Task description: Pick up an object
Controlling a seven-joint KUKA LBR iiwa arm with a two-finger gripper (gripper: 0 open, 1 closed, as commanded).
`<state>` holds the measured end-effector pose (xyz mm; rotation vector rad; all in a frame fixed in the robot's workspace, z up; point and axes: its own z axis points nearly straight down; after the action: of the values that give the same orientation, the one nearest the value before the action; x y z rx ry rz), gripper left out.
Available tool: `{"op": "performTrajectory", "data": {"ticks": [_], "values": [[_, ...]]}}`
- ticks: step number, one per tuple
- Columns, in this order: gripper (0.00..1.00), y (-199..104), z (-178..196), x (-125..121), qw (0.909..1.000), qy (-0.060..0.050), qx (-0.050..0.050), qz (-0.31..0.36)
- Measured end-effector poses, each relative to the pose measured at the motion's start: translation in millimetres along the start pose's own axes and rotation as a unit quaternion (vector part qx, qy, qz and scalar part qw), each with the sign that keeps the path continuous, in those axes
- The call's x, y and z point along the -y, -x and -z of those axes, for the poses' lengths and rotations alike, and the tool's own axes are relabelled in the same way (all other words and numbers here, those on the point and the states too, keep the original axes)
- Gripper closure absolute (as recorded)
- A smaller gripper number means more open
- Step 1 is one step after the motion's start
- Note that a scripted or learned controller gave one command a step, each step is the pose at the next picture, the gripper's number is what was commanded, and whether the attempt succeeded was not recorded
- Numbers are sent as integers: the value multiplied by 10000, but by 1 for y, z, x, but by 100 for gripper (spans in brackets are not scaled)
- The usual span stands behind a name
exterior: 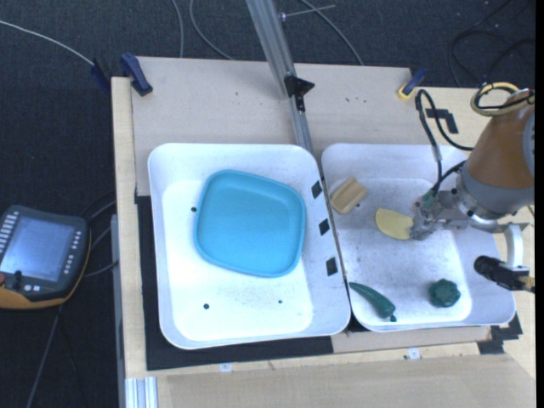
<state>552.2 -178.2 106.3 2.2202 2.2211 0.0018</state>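
Gripper (422,225) low at right-centre, touching yellow piece (393,223); finger state not discernible. Apparently nothing lifted; pick not done.

The pale wooden table (212,92) carries two white bins side by side, the left bin (170,228) and right bin (374,155) touching, with blue clamps (136,73) at its far corners.
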Motion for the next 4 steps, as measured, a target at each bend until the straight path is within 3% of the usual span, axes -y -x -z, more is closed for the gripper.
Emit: {"op": "performTrajectory", "data": {"ticks": [1, 3, 4], "values": [[100, 0, 57, -11, 10000, 20, 6, 2], [100, 1, 143, -8, 10000, 14, 5, 1], [100, -51, 131, -21, 10000, -9, -6, 20]]}}
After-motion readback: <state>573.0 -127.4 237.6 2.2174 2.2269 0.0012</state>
